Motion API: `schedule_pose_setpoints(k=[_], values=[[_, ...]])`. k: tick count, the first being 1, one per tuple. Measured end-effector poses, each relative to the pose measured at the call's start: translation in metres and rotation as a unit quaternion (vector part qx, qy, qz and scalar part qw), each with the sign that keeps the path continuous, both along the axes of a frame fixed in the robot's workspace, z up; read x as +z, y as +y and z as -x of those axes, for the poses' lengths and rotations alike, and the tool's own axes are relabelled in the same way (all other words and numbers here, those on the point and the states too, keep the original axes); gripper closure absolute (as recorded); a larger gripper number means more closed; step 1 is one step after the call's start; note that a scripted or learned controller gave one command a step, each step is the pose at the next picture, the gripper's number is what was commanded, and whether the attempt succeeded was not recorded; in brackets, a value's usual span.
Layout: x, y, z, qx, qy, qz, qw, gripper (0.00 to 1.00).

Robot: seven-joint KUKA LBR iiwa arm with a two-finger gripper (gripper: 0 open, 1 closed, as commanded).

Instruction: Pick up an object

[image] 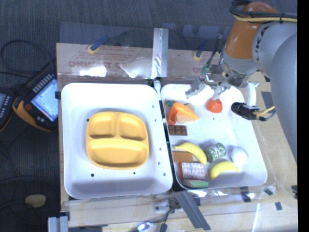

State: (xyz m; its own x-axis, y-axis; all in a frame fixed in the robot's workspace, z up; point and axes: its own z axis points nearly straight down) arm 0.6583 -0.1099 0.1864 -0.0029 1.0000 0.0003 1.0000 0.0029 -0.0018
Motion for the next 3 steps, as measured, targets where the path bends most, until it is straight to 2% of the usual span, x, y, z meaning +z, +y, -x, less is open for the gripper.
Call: schedule_pose_setpoints(k=[1,2,3], values=[[-0.09,0.018,-0.01,0.108,0.0,0.0009,0.9941,0.0],[-0.081,0.019,-0.01,0.109,0.0,0.0003,0.9941,1.0],[0.045,0.083,-0.01,0.01,0.0,0.0011,0.9999,1.0]])
